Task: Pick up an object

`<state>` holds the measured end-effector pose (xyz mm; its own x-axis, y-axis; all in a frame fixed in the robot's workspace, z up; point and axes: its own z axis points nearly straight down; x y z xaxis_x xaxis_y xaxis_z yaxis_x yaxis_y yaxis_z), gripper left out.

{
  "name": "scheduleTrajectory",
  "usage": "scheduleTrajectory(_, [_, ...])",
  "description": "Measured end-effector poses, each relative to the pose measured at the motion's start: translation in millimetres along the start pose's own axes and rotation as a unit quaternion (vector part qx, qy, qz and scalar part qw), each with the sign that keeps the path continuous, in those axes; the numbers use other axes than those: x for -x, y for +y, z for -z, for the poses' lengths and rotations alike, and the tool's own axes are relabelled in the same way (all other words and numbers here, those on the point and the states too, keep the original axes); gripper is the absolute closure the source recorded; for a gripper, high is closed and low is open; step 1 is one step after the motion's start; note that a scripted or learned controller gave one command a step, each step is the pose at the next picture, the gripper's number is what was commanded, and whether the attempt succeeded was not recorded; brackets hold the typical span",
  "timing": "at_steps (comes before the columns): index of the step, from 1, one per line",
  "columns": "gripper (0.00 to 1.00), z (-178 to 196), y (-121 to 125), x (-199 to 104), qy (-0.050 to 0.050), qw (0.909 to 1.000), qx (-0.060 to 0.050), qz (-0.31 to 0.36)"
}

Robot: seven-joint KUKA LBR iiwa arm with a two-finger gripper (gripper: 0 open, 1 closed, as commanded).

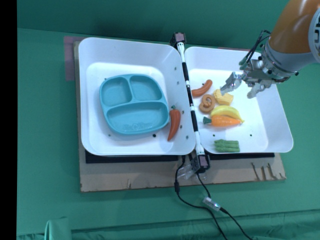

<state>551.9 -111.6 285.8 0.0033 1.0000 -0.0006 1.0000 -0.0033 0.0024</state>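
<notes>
Gripper (pixel 244 84) poised upper right over right bin (pixel 272 129), fingers spread, nothing held, beside cheese (pixel 224 97), likely lining up a grab.

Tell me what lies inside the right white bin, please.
The right bin holds a sausage, a pretzel, a yellow wedge, a banana, a carrot and green beans. The tool hangs above them; the yellow wedge partly passes under its finger.
</notes>
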Motion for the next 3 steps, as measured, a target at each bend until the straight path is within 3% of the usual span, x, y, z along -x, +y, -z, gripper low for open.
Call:
scheduleTrajectory(1, [0.00,-91.8,-23.8,6.1,-0.001,1.0000,0.005,0.000])
scheduleTrajectory(2, [1.00,-79.9,-22.7,7.0,-0.002,1.0000,0.007,-0.002])
scheduleTrajectory(3, [1.00,18.1,-31.5,-18.9,0.000,1.0000,0.001,0.000])
